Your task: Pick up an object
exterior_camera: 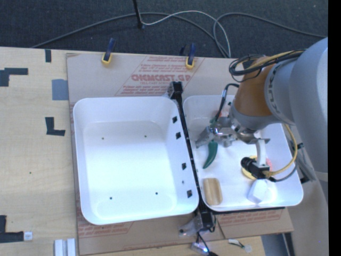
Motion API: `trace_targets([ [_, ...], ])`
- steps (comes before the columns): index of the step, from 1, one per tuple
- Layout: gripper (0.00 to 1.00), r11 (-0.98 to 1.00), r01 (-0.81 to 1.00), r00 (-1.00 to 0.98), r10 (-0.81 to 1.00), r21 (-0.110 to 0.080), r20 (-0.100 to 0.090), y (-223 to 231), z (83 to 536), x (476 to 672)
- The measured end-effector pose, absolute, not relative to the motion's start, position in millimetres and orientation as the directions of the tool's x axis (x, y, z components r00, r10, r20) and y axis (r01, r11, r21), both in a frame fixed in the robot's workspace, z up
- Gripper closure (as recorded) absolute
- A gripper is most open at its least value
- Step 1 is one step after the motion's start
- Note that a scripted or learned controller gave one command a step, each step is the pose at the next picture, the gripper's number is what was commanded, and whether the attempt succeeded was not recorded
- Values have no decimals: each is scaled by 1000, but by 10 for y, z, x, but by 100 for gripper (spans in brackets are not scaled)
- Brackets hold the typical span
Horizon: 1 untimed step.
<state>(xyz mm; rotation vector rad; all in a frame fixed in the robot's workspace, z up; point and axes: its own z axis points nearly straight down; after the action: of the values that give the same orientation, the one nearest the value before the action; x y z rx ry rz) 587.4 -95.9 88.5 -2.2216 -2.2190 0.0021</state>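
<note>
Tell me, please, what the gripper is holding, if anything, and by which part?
Cannot be told: the gripper sits right at the top end of the green object, but the contact is unclear.

Left bin: sits beside the right bin, their walls touching along the middle divide.
Right bin: holds every loose item.
Pepper-shaped piece: near the divide, just under the gripper.
Wooden block: in front of it, by the near wall.
Small pale block: right of that, near corner.
</note>
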Motion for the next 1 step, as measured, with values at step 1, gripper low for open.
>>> trace_targets([
  [1, 0, 1, 1000, -1, 1000, 1, 0, -941, 887, 6305],
])
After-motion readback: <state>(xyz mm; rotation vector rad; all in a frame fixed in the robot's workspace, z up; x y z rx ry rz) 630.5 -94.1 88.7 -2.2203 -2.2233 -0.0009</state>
